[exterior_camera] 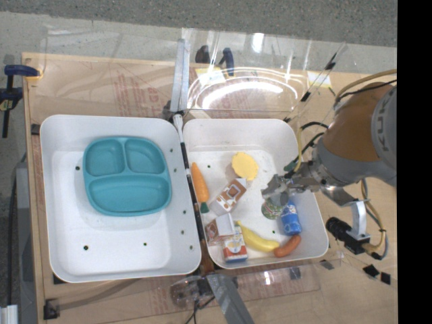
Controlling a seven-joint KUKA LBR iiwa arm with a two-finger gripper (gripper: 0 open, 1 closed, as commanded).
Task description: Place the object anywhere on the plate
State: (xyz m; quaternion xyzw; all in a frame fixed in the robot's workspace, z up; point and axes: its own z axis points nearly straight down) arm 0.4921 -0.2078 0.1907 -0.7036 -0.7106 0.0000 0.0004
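My claw hangs low over the right bin, near its right wall, just above a small green-topped can. From this slanted overhead view I cannot tell how the claw is set, nor whether anything sits in it.

Right bin contents: a blue can touching the green-topped one; a yellow round piece toward the back; a carrot along the left wall; a brown carton mid-bin; a banana and a red sausage at the front; two more small cartons beside the banana.

Judgement: the green-topped can is the likely pick, since I am right over it. It is crowded by the blue can, so a clean grasp may be hard.

The plate, teal with three compartments, lies in the left bin, nothing on it. Toys and plate are kept in separate bins, so any carry must cross the divider. Task not yet started on the plate side.
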